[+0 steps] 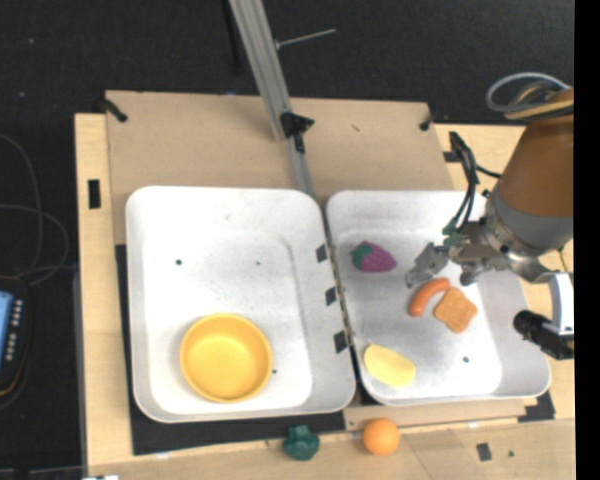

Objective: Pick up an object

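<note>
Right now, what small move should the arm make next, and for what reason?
Probably a short descent. The gripper hovers in the right bin just above the orange sausage-shaped piece, with nothing visibly between its fingers. The waffle-like orange piece lies very close, so it should go down straight.

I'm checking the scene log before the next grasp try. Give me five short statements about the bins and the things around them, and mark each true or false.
1. The yellow bowl sits in the left bin. True.
2. The purple toy lies in the left bin. False: it lies in the right bin.
3. The orange ball lies on the bench outside both bins. True.
4. The gripper hangs over the yellow bowl. False: it is over the right bin, near the orange sausage.
5. The pale yellow piece lies in the right bin. True.
</note>
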Tool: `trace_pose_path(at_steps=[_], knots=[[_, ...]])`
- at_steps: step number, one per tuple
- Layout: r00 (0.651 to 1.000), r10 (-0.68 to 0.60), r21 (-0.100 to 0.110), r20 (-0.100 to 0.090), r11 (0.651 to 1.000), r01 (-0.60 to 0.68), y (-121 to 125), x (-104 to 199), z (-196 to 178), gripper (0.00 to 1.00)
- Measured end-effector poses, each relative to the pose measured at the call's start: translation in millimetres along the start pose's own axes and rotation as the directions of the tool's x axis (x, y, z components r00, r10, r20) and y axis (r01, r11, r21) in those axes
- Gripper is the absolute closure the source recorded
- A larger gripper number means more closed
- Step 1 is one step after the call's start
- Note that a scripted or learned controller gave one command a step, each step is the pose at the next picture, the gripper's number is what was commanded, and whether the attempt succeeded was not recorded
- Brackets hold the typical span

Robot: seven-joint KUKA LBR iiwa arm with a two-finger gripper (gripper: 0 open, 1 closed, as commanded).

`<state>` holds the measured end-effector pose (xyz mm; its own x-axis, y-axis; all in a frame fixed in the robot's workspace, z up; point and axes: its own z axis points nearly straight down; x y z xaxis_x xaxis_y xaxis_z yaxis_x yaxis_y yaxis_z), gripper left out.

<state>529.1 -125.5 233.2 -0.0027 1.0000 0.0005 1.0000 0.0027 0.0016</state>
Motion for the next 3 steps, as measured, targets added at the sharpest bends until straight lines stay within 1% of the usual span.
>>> trace_pose_path(at_steps=[1,2,3], knots=[[1.000,0.001,-0.001,0.000,1.000,-0.001,0.1,0.0,0.0,0.00],[1.000,0.003,0.004,0.001,1.000,-0.003,-1.4,1.5,42.5,0.00],[1.000,0.003,0.007,0.001,1.000,-0.003,-4.2,3.4,105.5,0.00]])
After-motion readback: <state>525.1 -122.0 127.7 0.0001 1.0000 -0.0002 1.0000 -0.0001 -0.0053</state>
